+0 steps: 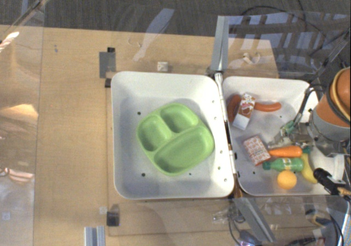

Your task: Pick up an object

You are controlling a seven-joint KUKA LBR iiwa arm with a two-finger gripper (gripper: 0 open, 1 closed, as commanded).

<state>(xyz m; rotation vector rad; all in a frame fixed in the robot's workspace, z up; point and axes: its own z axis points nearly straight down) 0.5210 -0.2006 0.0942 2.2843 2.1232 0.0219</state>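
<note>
We see the claw point(286, 132) low in the right bin point(263, 83), just above the carrot point(285, 152); we cannot tell its state. Nearby lie a green bottle point(284, 165), an orange ball point(286, 180) and a sausage point(266, 106). A green divided plate point(174, 139) sits in the left bin point(126, 173).

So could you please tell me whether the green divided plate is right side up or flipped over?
Right side up: the green divided plate shows its three hollow compartments facing upward.
</note>
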